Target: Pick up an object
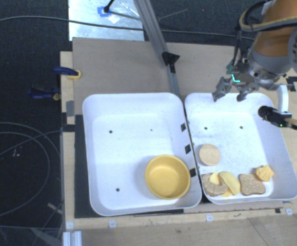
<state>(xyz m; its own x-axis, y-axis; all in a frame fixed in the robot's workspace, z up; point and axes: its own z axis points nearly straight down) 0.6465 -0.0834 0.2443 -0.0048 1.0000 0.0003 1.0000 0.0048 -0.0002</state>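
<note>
My gripper (pixel 229 95) hangs above the far edge of the right bin (pixel 240 129), its two fingers spread open with nothing between them. Well below it, in the near part of that bin, lie a round tan cracker (pixel 209 155), a yellow banana-like piece (pixel 230 182), a brown toast slice (pixel 251 184), a small orange-yellow chunk (pixel 264 173) and a brownish piece (pixel 214 187) with a pale yellow wedge (pixel 214 178) on it. A yellow bowl (pixel 167 176) sits upright in the left bin (pixel 122 132), near its front right corner.
The two bins meet along a raised rim with black clips (pixel 187 148). A grey pole (pixel 156 29) slants across the bench behind the bins. A blue and yellow clamp (pixel 66 73) grips the bench's left edge.
</note>
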